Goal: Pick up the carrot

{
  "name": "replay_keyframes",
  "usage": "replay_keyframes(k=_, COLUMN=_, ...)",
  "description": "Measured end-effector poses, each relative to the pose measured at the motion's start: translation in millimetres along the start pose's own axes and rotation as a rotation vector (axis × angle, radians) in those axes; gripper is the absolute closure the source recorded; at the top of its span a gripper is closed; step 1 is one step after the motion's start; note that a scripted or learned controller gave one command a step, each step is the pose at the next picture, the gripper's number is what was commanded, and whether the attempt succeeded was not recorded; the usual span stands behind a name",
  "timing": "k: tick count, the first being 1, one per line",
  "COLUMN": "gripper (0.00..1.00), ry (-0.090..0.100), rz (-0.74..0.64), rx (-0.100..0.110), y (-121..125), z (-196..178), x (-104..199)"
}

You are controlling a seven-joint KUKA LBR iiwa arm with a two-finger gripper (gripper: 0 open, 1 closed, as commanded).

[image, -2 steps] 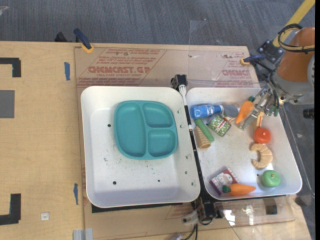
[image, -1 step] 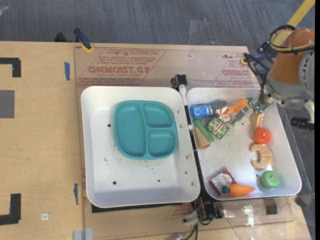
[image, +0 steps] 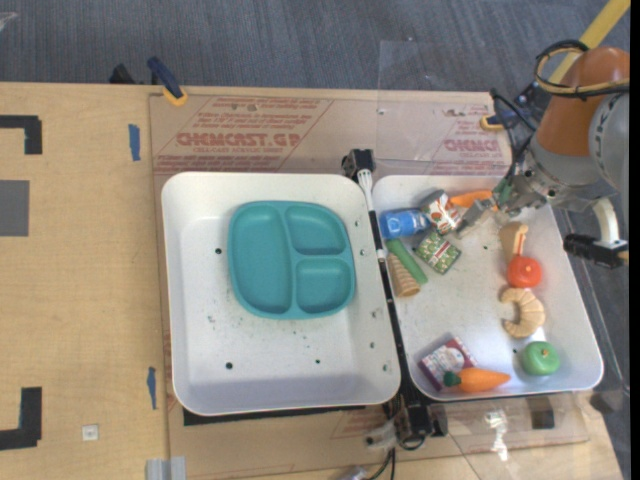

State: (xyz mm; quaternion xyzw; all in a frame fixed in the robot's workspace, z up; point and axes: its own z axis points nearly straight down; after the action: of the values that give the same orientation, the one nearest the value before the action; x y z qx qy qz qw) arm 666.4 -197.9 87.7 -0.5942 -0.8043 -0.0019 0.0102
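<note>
Gripper point(image: 510, 196) low at right bin's point(image: 580, 303) far edge, touching a carrot point(image: 468, 199). Jaw state impossible to tell. Second carrot point(image: 480, 377) near front, beside green apple point(image: 540, 359).

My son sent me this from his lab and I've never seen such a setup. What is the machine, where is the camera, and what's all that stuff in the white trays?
The picture comes from one camera fixed above a bench, looking down at a slant. The grey machine with the orange band at the right is a robot arm; its gripper reaches over the far end of the right bin. From here I can't tell if it holds anything.

The left bin holds a teal divided plate. The right bin holds toy food: a carrot at the near edge beside a green apple, a croissant, a tomato, an ice cream cone, a blue can and small packets. A second orange piece lies close to the gripper.

The robot's job is to pick up the carrot.
</note>
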Motion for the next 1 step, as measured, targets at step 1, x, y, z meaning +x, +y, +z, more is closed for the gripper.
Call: replay_keyframes(k=1, gripper=0.00, ry=-0.027, rz=0.136, rx=-0.023, y=-4.9, z=-89.8, x=-24.2)
